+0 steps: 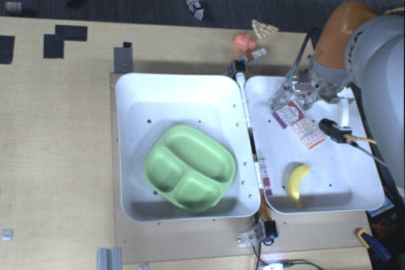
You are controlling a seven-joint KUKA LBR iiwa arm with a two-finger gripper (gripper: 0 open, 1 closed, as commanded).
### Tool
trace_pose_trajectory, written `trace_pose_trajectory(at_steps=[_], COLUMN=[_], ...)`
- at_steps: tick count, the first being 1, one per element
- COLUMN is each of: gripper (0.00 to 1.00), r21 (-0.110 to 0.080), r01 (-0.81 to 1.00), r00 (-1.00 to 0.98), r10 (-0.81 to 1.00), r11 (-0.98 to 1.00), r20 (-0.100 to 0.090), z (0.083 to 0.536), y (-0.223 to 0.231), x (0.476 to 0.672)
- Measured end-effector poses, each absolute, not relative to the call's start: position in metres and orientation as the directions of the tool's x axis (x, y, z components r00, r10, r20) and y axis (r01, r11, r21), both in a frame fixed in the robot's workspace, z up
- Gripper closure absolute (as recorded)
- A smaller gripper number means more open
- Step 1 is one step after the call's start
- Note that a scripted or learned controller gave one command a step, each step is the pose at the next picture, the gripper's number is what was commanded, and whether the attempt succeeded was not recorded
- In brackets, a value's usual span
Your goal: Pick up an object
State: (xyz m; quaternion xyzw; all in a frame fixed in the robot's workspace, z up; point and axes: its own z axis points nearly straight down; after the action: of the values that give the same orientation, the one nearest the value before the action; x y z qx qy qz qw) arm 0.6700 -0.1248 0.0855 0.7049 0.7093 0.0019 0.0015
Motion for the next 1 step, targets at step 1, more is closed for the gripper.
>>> trace_pose_trajectory(at_steps=[1], gripper=[1.00], r21=[0.009], r01=[1.000], r00=[-0.009], r10=[1.000], r11=[0.009], r20=[-0.001], z=[0.0975], y=[-0.1249], x=[0.6715])
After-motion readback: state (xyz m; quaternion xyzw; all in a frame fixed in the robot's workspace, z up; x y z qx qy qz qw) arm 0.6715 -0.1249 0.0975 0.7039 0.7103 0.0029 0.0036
